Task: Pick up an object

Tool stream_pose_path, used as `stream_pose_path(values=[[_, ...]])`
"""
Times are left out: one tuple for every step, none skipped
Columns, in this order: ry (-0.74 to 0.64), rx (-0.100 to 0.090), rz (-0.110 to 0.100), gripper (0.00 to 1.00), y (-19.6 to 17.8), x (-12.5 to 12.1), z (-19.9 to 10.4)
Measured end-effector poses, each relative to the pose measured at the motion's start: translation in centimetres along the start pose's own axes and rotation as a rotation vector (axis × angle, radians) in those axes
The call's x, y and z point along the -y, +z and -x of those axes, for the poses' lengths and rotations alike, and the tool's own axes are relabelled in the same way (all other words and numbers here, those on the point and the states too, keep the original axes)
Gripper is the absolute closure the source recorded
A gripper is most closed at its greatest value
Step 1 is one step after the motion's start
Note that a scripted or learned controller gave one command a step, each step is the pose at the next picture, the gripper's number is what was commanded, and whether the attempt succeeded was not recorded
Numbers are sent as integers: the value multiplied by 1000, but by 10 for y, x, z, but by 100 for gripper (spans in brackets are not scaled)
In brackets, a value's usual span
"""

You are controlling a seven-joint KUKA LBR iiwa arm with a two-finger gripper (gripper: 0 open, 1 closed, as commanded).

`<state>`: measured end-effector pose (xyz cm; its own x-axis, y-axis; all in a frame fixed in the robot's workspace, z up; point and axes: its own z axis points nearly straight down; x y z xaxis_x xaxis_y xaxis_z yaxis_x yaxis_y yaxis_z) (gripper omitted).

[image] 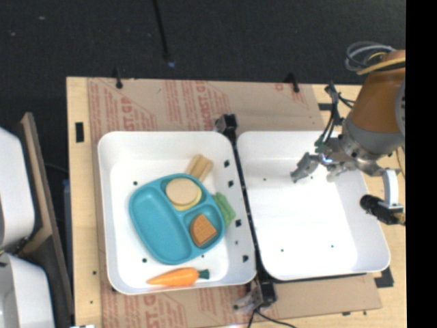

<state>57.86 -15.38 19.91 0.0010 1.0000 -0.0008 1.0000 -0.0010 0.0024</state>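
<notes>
The left bin (113, 183) holds a blue divided tray (158, 227) with a round tan disc (183, 192) and a brown square piece (203, 229) in its compartments. A wooden block (200, 166) lies by the tray's far edge, and a green piece (225, 208) is at the tray's right side. An orange carrot (176, 277) lies near the bin's front wall. My gripper (318, 169) hangs over the far part of the right bin (307, 251), open, with nothing between its fingers (300, 171).
The two bins meet at a black-clipped seam (240, 190). The arm's orange band (379, 101) stands above the right bin's far right corner. Cardboard (171, 104) covers the bench around the bins.
</notes>
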Motion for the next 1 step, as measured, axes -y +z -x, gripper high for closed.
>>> stream_pose_path(values=[[1,0,-1,0,3,-16,31]])
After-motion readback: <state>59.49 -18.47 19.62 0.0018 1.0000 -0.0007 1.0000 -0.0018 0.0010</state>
